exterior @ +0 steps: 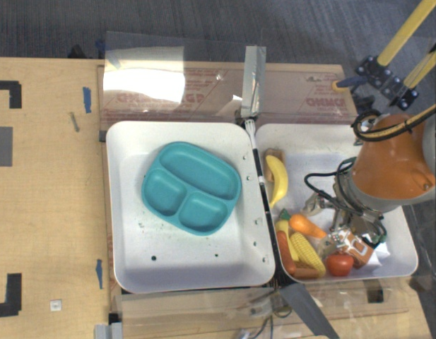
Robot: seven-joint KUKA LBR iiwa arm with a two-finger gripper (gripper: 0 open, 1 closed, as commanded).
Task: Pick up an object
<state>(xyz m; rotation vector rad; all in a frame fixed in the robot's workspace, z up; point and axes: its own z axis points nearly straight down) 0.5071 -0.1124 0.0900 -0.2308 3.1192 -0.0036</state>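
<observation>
Nothing is lifted yet: the end effector (343, 236) hangs low over the right bin's (398, 221) toys, near the tomato (339, 264); its opening cannot be told.

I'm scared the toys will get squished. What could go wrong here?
The end effector hangs low over crowded toy food. The carrot, corn and tomato lie packed together in the right bin, so it might nudge neighbours or catch two at once. They also sit near the bin's front wall, which could get bumped.
</observation>
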